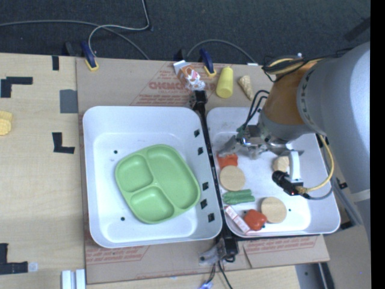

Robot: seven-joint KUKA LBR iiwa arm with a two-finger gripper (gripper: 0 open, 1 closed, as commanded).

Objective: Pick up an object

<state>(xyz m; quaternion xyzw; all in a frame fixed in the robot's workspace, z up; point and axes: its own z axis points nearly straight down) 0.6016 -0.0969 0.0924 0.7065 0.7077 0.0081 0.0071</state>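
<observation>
With my gripper (231,144), fingers apparently spread and holding nothing, low in the right bin (322,224) over the orange piece (227,160), I judge this toy light, rigid, slippery, best pinched across its edges.

The grey arm (337,95) reaches in from the right, its orange band (283,104) above the wrist, the gripper (234,144) pointing left and low.

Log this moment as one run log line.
gripper: low in right bin, above orange piece | grasp: unclear | green tray: left bin
</observation>
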